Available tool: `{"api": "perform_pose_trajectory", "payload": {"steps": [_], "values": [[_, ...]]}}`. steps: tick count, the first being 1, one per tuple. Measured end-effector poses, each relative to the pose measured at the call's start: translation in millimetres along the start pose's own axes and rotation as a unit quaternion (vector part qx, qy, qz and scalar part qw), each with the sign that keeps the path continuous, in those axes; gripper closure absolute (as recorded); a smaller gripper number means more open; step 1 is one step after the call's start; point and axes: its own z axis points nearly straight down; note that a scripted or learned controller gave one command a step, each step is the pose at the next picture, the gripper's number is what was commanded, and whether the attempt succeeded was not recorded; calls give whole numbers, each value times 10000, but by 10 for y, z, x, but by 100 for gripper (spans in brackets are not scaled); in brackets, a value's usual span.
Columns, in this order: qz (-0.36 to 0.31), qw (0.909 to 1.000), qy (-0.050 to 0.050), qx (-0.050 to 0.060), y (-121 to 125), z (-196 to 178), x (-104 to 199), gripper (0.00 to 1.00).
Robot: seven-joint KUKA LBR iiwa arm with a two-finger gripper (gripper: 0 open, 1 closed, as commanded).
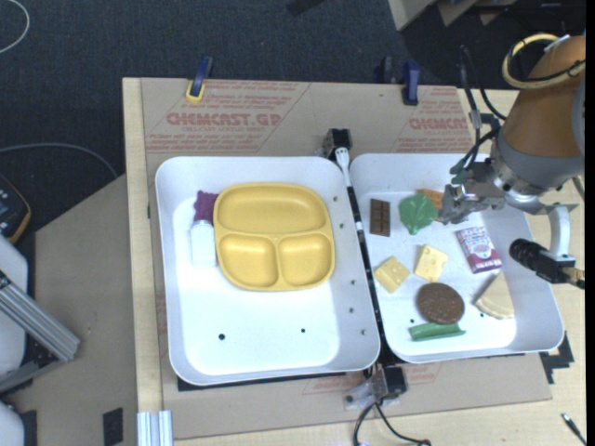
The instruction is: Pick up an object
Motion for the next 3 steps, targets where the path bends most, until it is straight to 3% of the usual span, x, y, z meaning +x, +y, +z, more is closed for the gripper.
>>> {"api": "perform_pose_trajectory", "payload": {"steps": [1, 2, 3], "values": [[-2, 10000, 0, 4, 15, -390, -1, 100], [-23, 10000, 16, 28, 147, -277, 509, 100], [-14, 10000, 7, 13, 307, -350, 687, 100]]}}
